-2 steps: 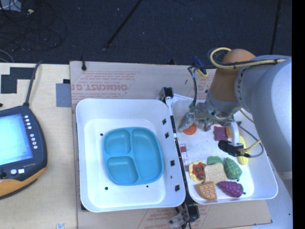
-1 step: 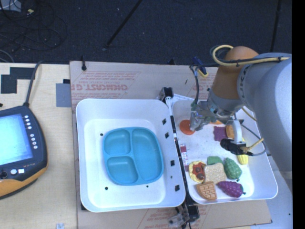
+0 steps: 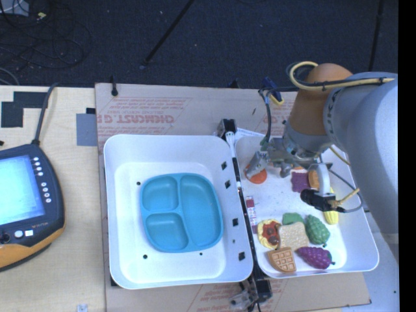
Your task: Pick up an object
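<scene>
My gripper (image 3: 272, 168) is down low in the right bin (image 3: 364, 259), near its upper left part, with its fingers spread and bare bin floor between them. A small red-orange toy (image 3: 258, 177) lies just beside the left finger, outside the gap. Nothing is held. Toy foods lie in the bin's lower half: a purple piece (image 3: 299, 181), a yellow corn (image 3: 332, 216), a green leafy piece (image 3: 317, 229), a tan bread slice (image 3: 293, 236), a waffle (image 3: 283, 260), purple grapes (image 3: 315, 257) and a yellow-red piece (image 3: 268, 231).
The left bin (image 3: 123, 174) holds a blue divided plate (image 3: 180, 212). The wall between the bins runs just left of the gripper. The grey arm (image 3: 364, 129) covers the right bin's upper right. A teach pendant (image 3: 26, 200) lies at far left.
</scene>
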Robot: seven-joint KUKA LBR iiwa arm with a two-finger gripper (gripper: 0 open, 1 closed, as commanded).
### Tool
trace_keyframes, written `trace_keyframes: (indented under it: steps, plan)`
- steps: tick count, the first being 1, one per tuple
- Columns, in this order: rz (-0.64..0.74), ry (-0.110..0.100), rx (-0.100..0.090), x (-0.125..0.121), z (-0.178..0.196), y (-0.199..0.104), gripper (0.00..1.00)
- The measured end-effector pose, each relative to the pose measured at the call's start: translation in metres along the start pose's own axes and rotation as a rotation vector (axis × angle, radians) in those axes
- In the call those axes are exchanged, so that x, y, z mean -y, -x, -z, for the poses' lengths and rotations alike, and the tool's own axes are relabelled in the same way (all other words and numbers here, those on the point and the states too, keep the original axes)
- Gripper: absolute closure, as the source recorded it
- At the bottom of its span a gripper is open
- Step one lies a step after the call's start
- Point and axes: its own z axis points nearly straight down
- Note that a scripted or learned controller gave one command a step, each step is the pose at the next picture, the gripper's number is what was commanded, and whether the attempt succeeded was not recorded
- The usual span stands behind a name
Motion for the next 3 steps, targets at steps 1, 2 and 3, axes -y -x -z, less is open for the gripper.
trace_keyframes:
  steps: [1,2,3]
  plan:
    - [-0.002,0.003,0.000,0.000,-0.011,-0.011,0.00]
    - [-0.008,-0.002,0.000,0.079,-0.006,0.014,0.00]
    - [-0.001,0.012,0.003,-0.004,-0.009,0.037,0.00]
